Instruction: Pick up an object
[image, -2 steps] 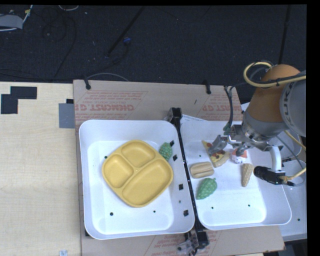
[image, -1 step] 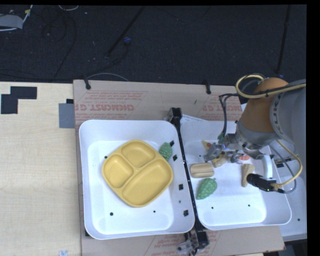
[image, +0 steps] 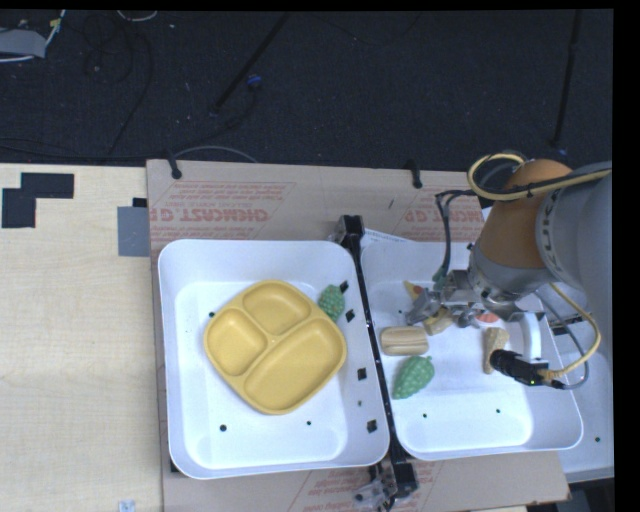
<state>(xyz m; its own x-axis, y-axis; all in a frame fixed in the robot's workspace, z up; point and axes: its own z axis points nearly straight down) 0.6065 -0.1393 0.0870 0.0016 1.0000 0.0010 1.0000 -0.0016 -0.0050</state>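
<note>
The gripper (image: 437, 308) is hovering low in the right bin (image: 470, 425) (finger state: cannot tell). The tan cylinder (image: 404, 342) is lying just left and nearer, long axis running left-right, beside a green toy (image: 413, 377).

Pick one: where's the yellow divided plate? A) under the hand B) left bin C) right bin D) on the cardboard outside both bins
B: the yellow divided plate lies flat in the left bin, with a small green item by its upper right edge.
</note>
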